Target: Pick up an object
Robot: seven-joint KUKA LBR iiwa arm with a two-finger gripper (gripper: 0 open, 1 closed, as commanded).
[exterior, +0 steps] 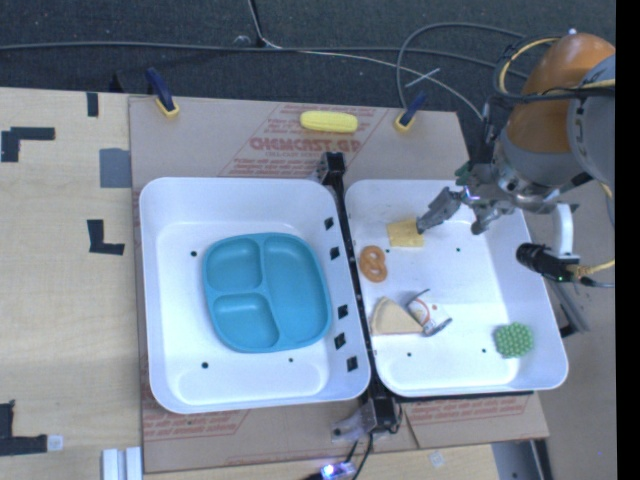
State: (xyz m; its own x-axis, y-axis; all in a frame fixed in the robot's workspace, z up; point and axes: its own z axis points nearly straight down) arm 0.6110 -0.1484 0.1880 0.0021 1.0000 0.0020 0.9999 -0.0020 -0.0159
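Small yellow cheese-like block [405, 234] is sitting right at the tip of the pincer's [457, 218] nearer finger, not between the two. The pincer is hanging spread wide, gripping nothing. Closing now, I reckon it's just nudging the block aside.

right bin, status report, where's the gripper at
Gripper open, low over right bin, holding nothing. Yellow block just off one fingertip. Pretzel, green ball lie apart, nothing blocking.
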